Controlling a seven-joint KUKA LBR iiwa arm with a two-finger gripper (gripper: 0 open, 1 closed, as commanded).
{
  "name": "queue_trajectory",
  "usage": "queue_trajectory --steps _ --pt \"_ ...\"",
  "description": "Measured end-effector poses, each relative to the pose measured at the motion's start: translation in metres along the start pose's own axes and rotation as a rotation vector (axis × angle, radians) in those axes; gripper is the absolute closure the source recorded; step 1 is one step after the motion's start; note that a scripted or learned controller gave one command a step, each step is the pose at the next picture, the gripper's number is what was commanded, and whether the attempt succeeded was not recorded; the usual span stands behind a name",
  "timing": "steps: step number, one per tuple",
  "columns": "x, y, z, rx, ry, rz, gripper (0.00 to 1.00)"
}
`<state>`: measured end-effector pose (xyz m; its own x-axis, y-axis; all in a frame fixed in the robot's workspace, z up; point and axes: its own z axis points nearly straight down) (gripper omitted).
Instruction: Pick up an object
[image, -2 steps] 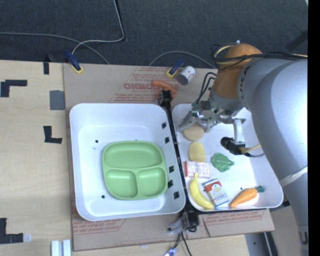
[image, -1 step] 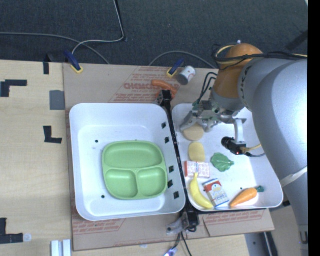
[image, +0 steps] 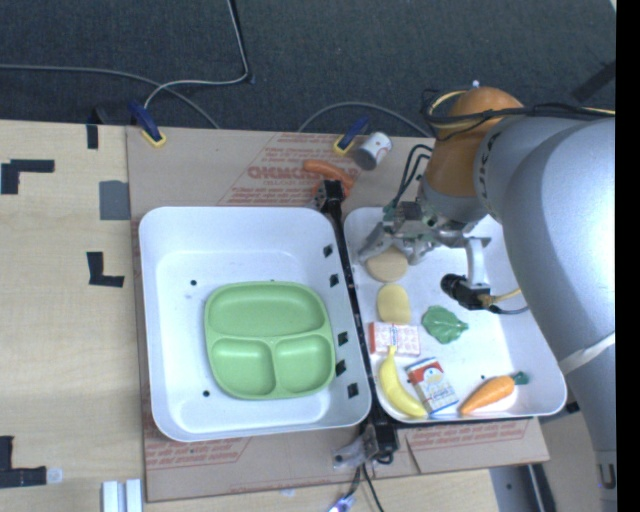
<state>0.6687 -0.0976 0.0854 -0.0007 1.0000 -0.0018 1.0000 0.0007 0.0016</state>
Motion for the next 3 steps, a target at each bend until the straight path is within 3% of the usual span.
queue_trajectory --steps 3 --pt "-0.0047 0.0002 -0.0001 0.000 0.001 0.000 0.00"
